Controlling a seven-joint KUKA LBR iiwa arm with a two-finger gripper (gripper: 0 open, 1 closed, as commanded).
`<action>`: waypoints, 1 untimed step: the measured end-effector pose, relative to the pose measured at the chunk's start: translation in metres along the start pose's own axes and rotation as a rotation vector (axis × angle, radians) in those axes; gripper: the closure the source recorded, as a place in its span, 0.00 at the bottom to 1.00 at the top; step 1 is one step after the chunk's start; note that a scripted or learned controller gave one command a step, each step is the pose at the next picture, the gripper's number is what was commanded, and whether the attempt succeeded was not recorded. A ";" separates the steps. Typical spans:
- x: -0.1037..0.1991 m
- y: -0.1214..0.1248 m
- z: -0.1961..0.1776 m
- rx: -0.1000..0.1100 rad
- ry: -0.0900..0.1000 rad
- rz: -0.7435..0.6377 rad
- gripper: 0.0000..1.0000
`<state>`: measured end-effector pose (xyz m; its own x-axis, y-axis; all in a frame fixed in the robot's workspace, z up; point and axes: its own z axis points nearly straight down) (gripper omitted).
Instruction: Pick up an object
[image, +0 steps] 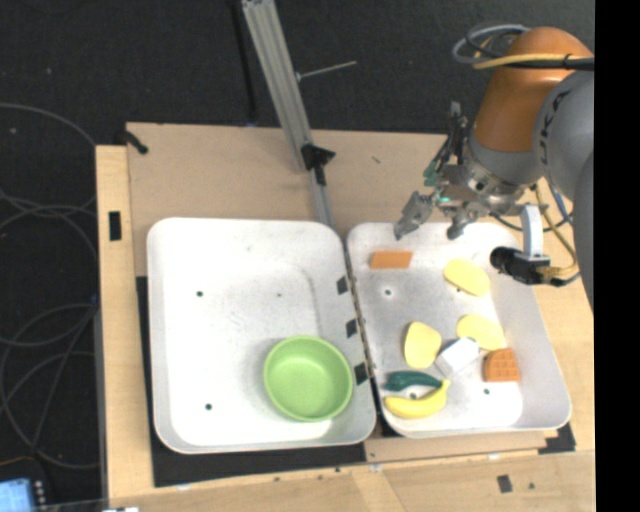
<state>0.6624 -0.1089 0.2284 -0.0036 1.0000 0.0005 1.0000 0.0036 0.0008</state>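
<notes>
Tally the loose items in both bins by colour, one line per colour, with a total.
Green: 1, the bowl in the left bin.
Yellow: 4, three flat pieces and a banana in the right bin.
Orange: 2, two blocks.
White: 1, a small block.
Dark teal: 1, a small piece.
Total: 9

Grey arm entering from the right, orange-banded wrist, gripper pointing down, 2 fingers spread apart
</notes>
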 end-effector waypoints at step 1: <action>0.000 0.000 0.000 0.000 -0.001 0.000 0.00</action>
<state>0.6624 -0.1091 0.2284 -0.0039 1.0000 -0.0002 1.0000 0.0039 0.0006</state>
